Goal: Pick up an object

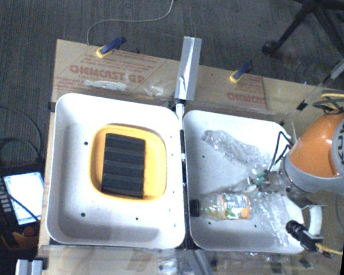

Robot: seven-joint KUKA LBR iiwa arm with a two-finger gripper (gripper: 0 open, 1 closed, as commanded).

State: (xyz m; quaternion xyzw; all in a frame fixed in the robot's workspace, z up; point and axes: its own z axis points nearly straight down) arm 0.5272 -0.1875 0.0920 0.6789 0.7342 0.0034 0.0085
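One arm [321, 153] reaches over the right bin's [209, 233] far right side.

Tray [129, 165] in left bin [69, 152]; bottle [226, 207] in right bin [209, 233].

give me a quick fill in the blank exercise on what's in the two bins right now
1. The yellow tray with the black ribbed insert lies in the ____ bin of the camera view.
2. The small bottle in the right bin lies on its ____.
3. The bottle's cap is ____ in colour.
4. The arm's band above the wrist is ____.

Missing words: left; side; black; orange
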